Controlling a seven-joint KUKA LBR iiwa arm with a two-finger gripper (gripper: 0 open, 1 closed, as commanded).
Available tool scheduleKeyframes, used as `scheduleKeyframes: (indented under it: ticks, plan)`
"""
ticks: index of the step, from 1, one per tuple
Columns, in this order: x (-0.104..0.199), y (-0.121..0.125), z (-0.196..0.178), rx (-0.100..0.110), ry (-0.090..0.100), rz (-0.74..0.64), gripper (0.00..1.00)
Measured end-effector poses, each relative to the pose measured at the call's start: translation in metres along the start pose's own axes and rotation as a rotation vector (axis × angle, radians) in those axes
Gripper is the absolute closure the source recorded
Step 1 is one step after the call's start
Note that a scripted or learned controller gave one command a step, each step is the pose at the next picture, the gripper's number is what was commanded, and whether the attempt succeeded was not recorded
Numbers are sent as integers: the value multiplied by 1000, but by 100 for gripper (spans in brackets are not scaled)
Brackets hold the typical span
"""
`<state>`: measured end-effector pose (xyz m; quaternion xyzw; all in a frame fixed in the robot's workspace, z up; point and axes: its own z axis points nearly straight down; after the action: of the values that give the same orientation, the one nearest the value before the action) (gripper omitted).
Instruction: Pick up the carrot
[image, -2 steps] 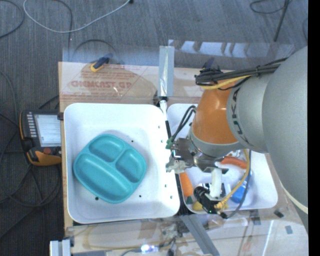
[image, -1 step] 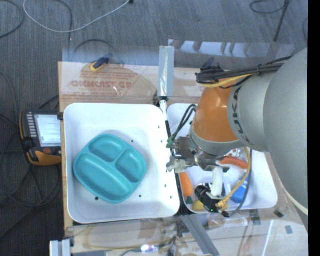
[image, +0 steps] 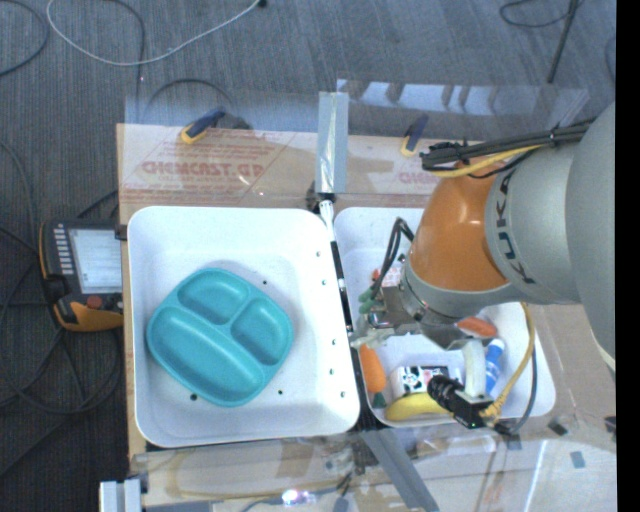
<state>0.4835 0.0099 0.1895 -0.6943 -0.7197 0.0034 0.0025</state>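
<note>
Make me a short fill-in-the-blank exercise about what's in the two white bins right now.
1. The teal tray lies in the ___ bin.
2. The carrot lies in the ___ bin, near the divider.
3. The tray has ___ compartments.
4. The banana next to the carrot is ___ in colour.

Missing words: left; right; three; yellow.

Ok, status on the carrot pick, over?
Gripper low in right bin, fingers unclear. Carrot lying just below it, not held. Banana and small carton crowd beside it.
</note>
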Motion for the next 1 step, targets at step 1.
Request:
scheduleKeyframes:
  ticks: [1]
  plan:
    - [41,2,-27,-2,-1,-259,100]
